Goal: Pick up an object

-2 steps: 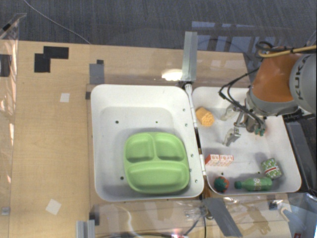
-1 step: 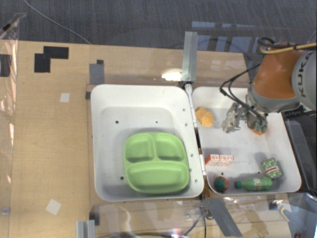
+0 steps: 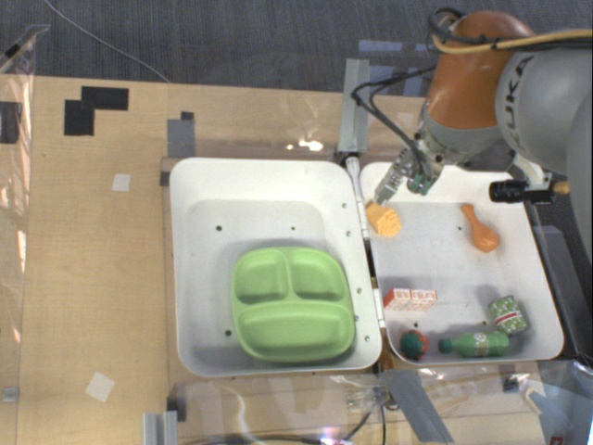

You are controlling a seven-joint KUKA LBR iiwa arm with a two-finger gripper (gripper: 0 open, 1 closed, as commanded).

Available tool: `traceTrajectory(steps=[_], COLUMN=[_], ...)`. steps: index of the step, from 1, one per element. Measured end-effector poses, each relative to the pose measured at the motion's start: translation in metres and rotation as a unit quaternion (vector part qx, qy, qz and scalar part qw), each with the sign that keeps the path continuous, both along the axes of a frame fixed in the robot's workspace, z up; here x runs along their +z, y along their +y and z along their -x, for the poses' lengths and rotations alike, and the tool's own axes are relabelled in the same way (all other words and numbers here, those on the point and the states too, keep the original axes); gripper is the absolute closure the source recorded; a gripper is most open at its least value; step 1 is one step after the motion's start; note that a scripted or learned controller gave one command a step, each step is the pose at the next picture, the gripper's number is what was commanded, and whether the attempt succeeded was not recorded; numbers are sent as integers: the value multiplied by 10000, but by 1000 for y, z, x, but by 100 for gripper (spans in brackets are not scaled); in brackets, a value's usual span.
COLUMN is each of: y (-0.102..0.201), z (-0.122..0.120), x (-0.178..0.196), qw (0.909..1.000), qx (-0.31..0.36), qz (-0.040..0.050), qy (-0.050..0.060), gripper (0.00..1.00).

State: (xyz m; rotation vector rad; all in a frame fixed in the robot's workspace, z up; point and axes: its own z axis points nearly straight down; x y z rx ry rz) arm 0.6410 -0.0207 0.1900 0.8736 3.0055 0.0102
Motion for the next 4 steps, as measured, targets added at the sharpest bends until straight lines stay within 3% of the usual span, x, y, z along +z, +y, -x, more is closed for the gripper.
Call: traceTrajectory(steps=[1, 2, 3, 4], y=[14, 49, 87, 64], z=[70, 153, 147, 140], x=[-3, -5, -4, 30], qw=[9726, 9280, 7915, 5535], qx=[2326, 3726, 6112, 8328], qz=[31, 41, 64, 87], qy=[24, 25, -1, -10], gripper=[100, 100, 100, 100])
